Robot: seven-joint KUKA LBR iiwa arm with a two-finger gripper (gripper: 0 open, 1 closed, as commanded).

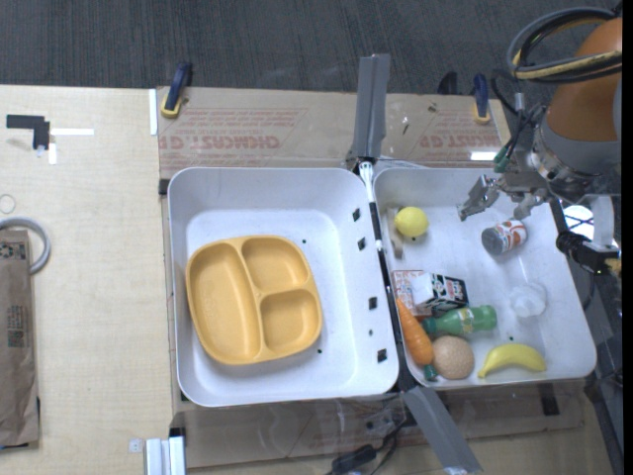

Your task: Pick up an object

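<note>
Overhead, two white bins are seen side by side on the table (89, 206). In the left bin (188, 295), one yellow divided plate (255, 299) with three compartments is recorded, lying flat. In the right bin (564, 265), seven items are counted: one yellow ball (411, 223) near the dividing wall, one small can (504, 237) lying on its side, one clear cup (528, 300), one printed packet (427, 289), one green bottle (462, 320) lying flat, one carrot (415, 337), one brownish round fruit (453, 357), and one banana (511, 359) at the near right corner. The carrot, bottle and round fruit are found clustered together, touching or nearly so. The gripper (499, 194) is positioned above the far part of the right bin, just beside the can; its fingers are seen spread apart, and nothing is held between them. One paper bag (15, 334) is noted at the table's left edge.
</note>
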